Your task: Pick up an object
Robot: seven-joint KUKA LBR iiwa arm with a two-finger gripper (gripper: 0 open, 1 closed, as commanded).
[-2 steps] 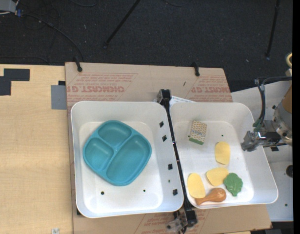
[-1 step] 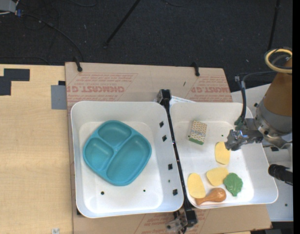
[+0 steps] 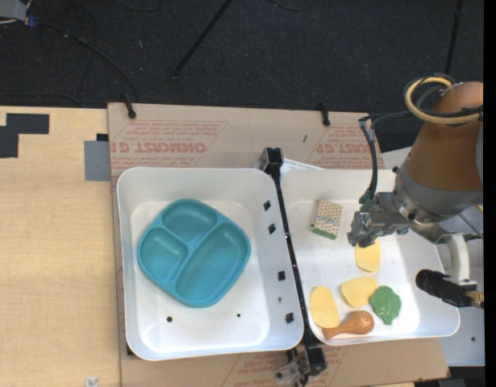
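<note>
White plastic bins sit side by side on a cardboard-covered bench, with a robot arm reaching into the right one.

Left bin (image 3: 135, 216) holds a teal divided plate (image 3: 193, 251), lying flat near the middle. Right bin (image 3: 417, 317) holds several small items: a speckled sponge-like block (image 3: 327, 218) near the far left corner, a yellow piece (image 3: 368, 257) at the centre, two more yellow pieces (image 3: 358, 291) (image 3: 324, 305) toward the near edge, a green leafy toy (image 3: 385, 304) beside them, and an orange-brown pear-shaped toy (image 3: 350, 325) against the near edge. Gripper (image 3: 367, 230) hangs over the centre yellow piece, touching or just above its far end; whether its fingers are spread or pressed together cannot be told.
</note>
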